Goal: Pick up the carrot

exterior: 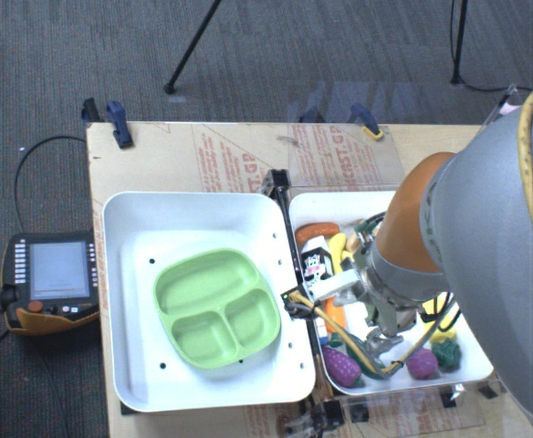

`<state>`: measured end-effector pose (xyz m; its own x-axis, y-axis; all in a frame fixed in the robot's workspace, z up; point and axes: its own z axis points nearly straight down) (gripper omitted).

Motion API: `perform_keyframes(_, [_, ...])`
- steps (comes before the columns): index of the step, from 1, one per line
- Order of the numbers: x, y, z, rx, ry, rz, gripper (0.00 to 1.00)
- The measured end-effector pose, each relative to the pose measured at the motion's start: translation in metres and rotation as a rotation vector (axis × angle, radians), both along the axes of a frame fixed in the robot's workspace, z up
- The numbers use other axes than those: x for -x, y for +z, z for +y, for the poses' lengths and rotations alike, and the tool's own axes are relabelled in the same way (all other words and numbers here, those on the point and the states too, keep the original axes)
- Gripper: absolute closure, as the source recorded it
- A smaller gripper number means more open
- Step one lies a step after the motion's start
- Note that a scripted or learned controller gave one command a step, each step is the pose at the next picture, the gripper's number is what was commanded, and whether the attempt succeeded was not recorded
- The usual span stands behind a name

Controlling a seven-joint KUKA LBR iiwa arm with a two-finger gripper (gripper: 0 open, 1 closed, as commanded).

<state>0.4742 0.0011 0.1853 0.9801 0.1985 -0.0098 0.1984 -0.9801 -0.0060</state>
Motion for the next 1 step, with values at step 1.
perform_keyframes(1, [0.0,0.0,0.0,0.0,0.0,0.0,0.0])
